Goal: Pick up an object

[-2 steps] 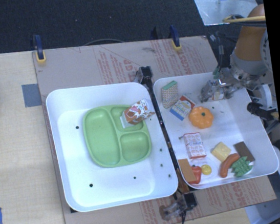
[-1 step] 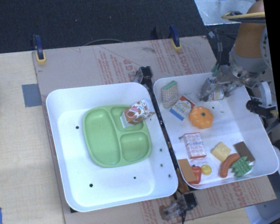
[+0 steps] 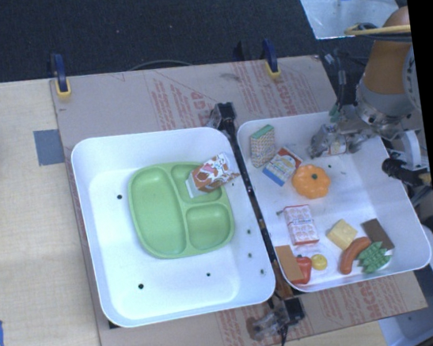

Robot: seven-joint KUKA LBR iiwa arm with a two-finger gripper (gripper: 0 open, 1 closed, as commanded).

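Observation:
My gripper hangs over the back right part of the right bin, at the end of the grey arm with its orange band. Below and left of it lies an orange toy pumpkin. A blue and white packet and a small greenish carton lie further left. Nearer the front are a red and white box, a yellow cheese block, a brown block, a sausage and a green leafy piece.
The left bin holds a green divided plate with a small red and white carton on its back right corner. A red pepper and a yellow piece lie at the right bin's front left. Clamps pin the cardboard at the back.

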